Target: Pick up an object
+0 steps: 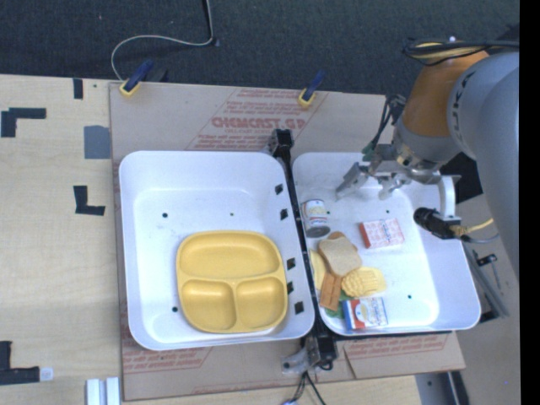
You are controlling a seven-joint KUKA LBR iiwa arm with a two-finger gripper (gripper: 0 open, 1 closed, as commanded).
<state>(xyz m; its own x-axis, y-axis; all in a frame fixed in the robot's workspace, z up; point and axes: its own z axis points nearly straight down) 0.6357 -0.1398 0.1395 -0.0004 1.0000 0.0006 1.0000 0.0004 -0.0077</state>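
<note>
Green-edged packet (365,313) at the right bin's (439,306) six o'clock: nothing lifted yet.
We find the gripper (371,181) at twelve o'clock, fingers apart, nothing between them; the whole pick remains.

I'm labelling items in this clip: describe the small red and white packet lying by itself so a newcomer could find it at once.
Start at the right bin, the one the arm reaches over. Near its middle, right of the slice of bread, lies a flat red and white packet. Unlike the similar packet at the near edge, it lies apart from the food pile, touching nothing.
</note>
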